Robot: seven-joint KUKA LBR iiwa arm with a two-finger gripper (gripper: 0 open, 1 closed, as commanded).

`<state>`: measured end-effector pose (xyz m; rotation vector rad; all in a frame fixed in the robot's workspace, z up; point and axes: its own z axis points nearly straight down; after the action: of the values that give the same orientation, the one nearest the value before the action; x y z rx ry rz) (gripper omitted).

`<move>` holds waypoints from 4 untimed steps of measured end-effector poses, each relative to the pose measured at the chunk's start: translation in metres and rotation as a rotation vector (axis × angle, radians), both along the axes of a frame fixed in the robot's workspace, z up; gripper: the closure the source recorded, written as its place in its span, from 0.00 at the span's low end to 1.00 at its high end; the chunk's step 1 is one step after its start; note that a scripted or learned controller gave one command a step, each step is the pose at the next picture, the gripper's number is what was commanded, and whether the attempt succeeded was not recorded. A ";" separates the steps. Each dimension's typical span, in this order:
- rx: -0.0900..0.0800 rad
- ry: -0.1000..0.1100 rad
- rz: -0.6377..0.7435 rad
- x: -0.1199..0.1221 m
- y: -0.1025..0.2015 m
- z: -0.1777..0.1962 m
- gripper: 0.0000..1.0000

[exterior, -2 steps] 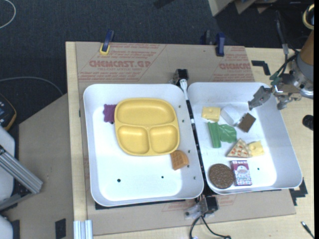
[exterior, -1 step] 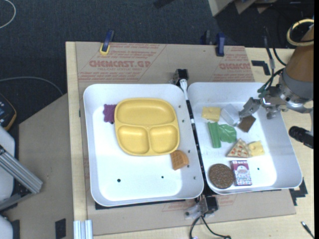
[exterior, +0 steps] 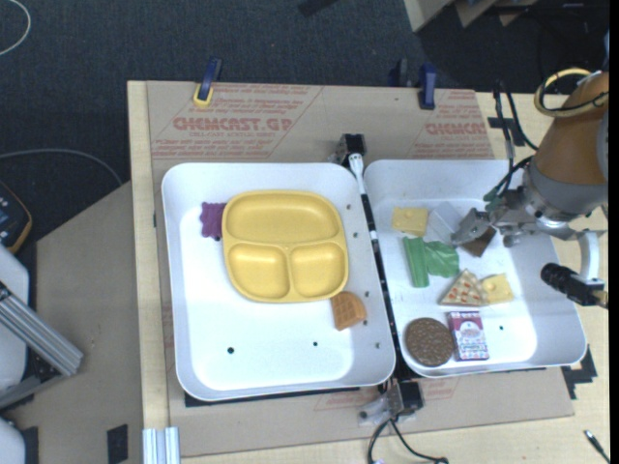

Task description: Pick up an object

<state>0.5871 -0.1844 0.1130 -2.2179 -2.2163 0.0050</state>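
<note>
A small brown object [exterior: 478,245] sits at the claw [exterior: 473,230] tips.

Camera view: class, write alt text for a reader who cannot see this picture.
A grey and orange robot arm lowers its hand over the right bin, among toy foods including a green piece and a brown disc. The left bin holds a yellow divided plate.

A yellow divided tray [exterior: 285,243] lies in the left bin [exterior: 193,346]; the gripper [exterior: 474,232] hangs over the right bin [exterior: 551,341].
</note>
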 end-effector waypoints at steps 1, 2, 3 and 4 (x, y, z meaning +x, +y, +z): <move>-0.001 -0.003 0.001 0.000 0.001 -0.030 0.00; -0.002 -0.008 0.000 0.001 0.000 -0.017 1.00; -0.004 -0.011 0.001 -0.005 0.006 0.031 1.00; -0.004 -0.011 0.002 -0.010 0.009 0.075 1.00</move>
<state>0.5770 -0.1756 0.1882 -2.2236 -2.2253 -0.0026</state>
